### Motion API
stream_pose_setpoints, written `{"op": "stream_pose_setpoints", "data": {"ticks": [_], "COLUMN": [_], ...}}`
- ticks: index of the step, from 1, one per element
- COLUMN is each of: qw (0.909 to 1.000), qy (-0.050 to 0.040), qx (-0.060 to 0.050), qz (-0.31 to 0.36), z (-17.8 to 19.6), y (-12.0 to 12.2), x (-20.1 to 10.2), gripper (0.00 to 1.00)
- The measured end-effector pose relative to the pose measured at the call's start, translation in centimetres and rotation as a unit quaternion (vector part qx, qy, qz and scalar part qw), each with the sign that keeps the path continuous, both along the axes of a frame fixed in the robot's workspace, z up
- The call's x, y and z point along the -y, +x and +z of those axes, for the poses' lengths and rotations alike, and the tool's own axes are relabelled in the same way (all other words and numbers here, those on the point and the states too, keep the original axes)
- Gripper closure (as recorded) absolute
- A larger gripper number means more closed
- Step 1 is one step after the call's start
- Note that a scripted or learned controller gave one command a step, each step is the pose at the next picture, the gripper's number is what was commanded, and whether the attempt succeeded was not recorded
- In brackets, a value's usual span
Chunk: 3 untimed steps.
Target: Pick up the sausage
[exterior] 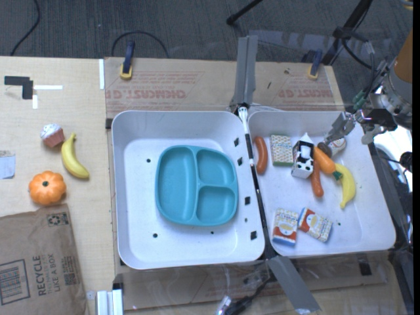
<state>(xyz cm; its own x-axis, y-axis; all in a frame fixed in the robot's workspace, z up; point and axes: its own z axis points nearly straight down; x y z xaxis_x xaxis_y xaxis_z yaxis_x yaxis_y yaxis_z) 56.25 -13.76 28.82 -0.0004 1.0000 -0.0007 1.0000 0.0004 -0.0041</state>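
Two metal fingers of the gripper [339, 131] hang spread and hold nothing, poised above the orange carrot [323, 158] at the far side of the right white bin [374, 241]. You want the reddish-brown sausage [260, 155], lying lengthwise beside that bin's left wall, next to a green-checked carton [281, 149]. It looks light, smooth and slippery; pinch it across its middle. Your arm reaches in from the right, wrist tilted downward.

We saw a teal plate [196, 186] lying in the left bin [131, 195]. In the right bin [367, 235] lay a carrot [317, 169], a banana [347, 185], a toy cow [302, 159] and cartons [302, 226]. On the surface [52, 136] sat a pumpkin [47, 188], a cupcake [52, 136] and another banana [73, 157].
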Motion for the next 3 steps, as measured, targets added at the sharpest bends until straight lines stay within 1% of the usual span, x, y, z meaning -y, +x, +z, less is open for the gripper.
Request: {"op": "stream_pose_setpoints", "data": {"ticks": [1,2,3], "qw": [0.9998,0.9986,0.9987], "qy": [0.0007,0.0005,0.0004], "qx": [0.0,0.001,0.001], "qz": [0.019,0.053,0.051], "z": [-13.8,-19.7,-18.9], "y": [-4.6,-2.2,-2.2], "x": [1.7,2.3,2.4], "gripper": [0.0,0.0,1.0]}}
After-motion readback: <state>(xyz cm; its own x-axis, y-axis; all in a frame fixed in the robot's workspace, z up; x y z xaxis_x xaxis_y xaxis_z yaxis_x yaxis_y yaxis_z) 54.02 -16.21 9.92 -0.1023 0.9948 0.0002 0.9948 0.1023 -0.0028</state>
